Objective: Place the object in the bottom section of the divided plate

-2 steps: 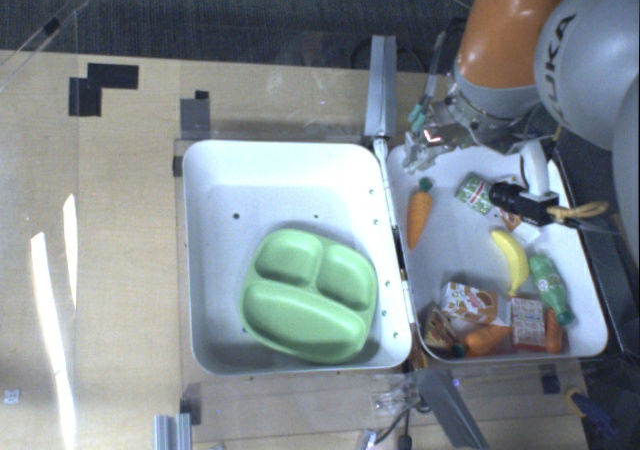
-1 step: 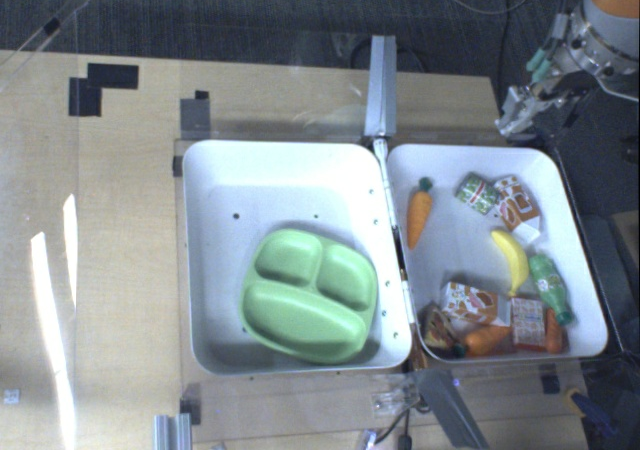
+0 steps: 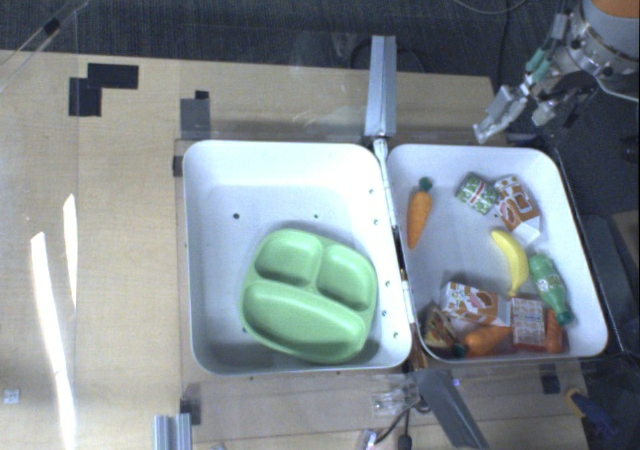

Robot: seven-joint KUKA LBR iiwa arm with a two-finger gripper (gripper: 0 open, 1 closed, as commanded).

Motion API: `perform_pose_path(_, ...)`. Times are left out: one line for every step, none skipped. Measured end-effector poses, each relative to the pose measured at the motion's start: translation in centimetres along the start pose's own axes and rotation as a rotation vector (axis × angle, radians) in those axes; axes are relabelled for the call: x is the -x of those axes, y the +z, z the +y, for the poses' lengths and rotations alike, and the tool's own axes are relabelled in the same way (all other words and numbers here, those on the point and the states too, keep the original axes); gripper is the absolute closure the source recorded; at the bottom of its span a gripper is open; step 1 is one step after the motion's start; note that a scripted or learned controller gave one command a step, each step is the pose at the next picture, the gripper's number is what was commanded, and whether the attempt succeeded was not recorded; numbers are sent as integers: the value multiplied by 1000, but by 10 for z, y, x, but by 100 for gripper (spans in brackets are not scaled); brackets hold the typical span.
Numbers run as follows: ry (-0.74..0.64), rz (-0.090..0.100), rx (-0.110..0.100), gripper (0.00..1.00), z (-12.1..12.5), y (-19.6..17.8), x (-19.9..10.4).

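Pre-grasp: tool (image 3: 522, 110) hovered upper right, above the right bin (image 3: 570, 200), jaws wide, holding nothing; objects sat there, plate (image 3: 310, 293) in left bin; next called for descent and pick.

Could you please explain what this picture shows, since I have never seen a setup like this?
This is one camera fixed above a wooden bench, looking down at a slant. A grey robot arm with an orange band reaches in from the right; its end effector hovers above the far edge of the right-hand shallow white bin, with nothing visible between its fingers. That bin holds toy groceries: an orange carrot, a yellow banana, a green bottle and small printed cartons. The left-hand shallow white bin holds a green divided plastic plate, where an item should go.
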State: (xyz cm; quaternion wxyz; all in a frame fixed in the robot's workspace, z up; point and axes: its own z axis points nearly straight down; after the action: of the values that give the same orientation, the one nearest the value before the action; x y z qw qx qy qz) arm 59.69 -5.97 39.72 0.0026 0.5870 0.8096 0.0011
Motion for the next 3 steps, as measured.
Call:
perform_pose_path(-424,1,2,0,42,-38,-103)
perform_pose_path(-825,-1,4,0,43,-39,-66)
perform_pose_path(-1346,-2,5,0,44,-39,-45)
